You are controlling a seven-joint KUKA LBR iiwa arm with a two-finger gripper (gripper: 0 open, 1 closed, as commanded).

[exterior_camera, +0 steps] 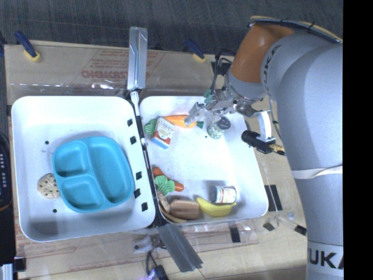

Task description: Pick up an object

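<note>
A: Which step is the arm doing now?

B: I judge it is the reach. The gripper [208, 114] hangs low over the far side of the right bin [250, 162], just beside an orange carrot-shaped toy [175, 121] and a small carton [164, 132]. Whether it is open or closed, I cannot tell from this view, and I see nothing held.

A: And the other candidates?

B: A can [224, 195], a banana [213, 207] and a bread-like piece [184, 208] lie at the near wall. The left bin [29, 115] holds a blue divided plate [92, 172] and a cookie [48, 186].

A: What does the next move need?

B: To settle over one object, probably the carrot-shaped toy, and close on it cleanly.
</note>
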